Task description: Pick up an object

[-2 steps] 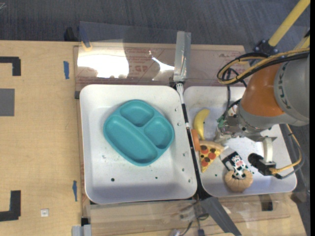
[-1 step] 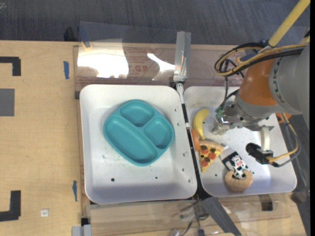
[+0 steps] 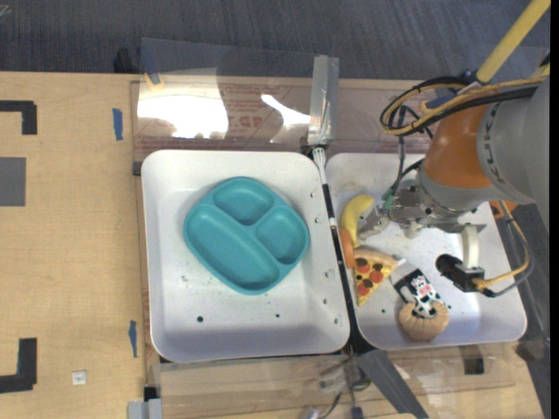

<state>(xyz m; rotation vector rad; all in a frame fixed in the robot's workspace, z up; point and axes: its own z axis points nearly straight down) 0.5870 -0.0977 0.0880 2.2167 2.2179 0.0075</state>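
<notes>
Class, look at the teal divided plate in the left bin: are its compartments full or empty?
Empty. The teal divided plate lies flat in the left bin, and all three compartments show bare teal.

A pale wooden desk (image 3: 70, 260) is marked with black tape (image 3: 24, 116) and blue tape (image 3: 117, 122) on its left. Dark grey carpet (image 3: 218, 11) is seen beyond. Glare is thrown on a clear panel (image 3: 227, 112) at the far edge.

Gripper (image 3: 377, 220) low in the right bin (image 3: 502, 321), at its left wall. Banana (image 3: 355, 211) just beside the fingertips on the wall side; pizza slice (image 3: 369, 271) close below. Black-and-white toy (image 3: 421, 291) and brown bun (image 3: 424, 319) farther toward the near rim. Open floor lies past the dividing wall, around the teal plate (image 3: 247, 233).
</notes>
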